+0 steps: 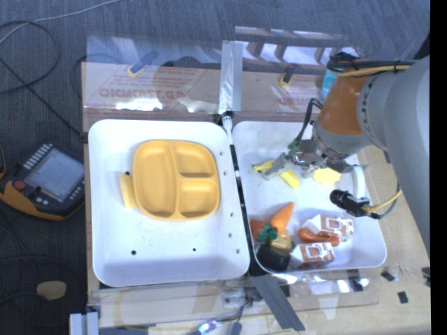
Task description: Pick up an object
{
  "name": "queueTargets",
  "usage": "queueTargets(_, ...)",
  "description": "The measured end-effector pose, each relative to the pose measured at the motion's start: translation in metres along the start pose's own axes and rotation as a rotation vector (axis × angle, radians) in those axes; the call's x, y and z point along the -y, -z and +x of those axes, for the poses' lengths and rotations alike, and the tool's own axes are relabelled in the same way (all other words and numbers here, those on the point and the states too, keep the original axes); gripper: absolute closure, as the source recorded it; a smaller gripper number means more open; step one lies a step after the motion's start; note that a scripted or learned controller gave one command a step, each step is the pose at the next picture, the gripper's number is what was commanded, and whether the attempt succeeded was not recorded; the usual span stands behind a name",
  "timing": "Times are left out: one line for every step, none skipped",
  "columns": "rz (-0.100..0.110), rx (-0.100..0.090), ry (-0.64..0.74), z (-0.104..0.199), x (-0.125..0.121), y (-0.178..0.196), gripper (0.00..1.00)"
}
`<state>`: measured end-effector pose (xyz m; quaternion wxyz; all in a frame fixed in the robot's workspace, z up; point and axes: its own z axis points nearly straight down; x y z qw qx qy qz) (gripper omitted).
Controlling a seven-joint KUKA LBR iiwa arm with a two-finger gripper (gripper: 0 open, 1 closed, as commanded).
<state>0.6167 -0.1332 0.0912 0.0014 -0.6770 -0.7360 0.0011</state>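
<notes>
Both white bins, the left bin (105, 208) and the right bin (374, 246), are seen as smooth plastic with a soft sheen. The yellow divided tray (174, 179) is moulded in plastic of a satin finish. The carrot (281, 216) and the yellow pieces (289, 179) look like smooth toy plastic. The arm (398, 110) is finished in matt grey, with a glossier orange band (342, 107). The floor (42, 47) is covered in rough, ribbed blue-grey carpet. Brown cardboard (140, 93) is overlaid with shiny clear film.
</notes>
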Motion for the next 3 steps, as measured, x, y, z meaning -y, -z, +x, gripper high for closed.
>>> queueTargets(0.002, -0.002, -0.001, 0.000, 0.000, 0.006, 1.00)
queueTargets(0.007, -0.005, -0.002, 0.000, 0.000, 0.011, 1.00)
queueTargets(0.001, 0.002, -0.144, 0.052, -0.004, 0.110, 1.00)
